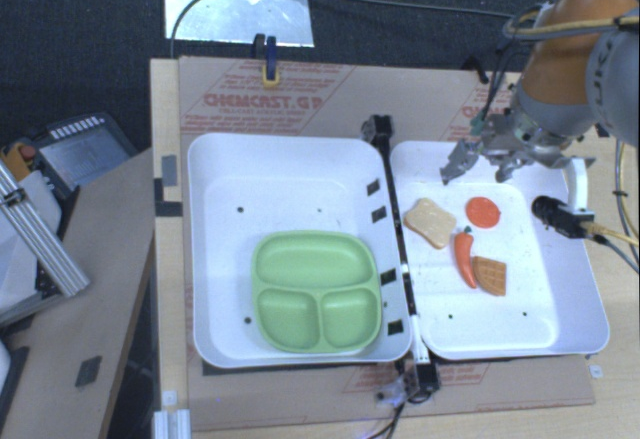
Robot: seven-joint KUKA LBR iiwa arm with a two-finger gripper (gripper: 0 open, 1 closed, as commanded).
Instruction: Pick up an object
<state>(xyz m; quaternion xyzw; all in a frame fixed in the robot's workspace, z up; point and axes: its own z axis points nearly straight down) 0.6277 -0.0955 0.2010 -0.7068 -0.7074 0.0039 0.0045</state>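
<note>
Nearest to us, the left bin (210, 227) carries a green divided tray (316, 289) with three compartments, lying toward the bin's near edge. Beside it, the right bin (540, 327) holds all four candidates for the pick, clustered in its middle: a waffle-like brown square (490, 275) closest to us, an orange chili pepper (465, 258) just beside it on the left and perhaps touching it, a slice of toast (431, 222) a little farther back and left, and a round red tomato slice (483, 212) to the right of the toast. Farther still, the gripper (487, 160) hangs above the back part of the right bin, behind the tomato slice and apart from every item. Its fingers (457, 164) look spread, with nothing between them, though the wrist hides part of them.

We judge the pick has not yet begun, so we should settle on one target. The tomato slice sits closest to the gripper, but it looks flat and could slip out of a pinch. The toast stands clear of its neighbours, which would give us room for both fingers. We would avoid the pepper and waffle piece, since crowding might shove one aside. We should centre over the chosen item, descend straight, then close.
</note>
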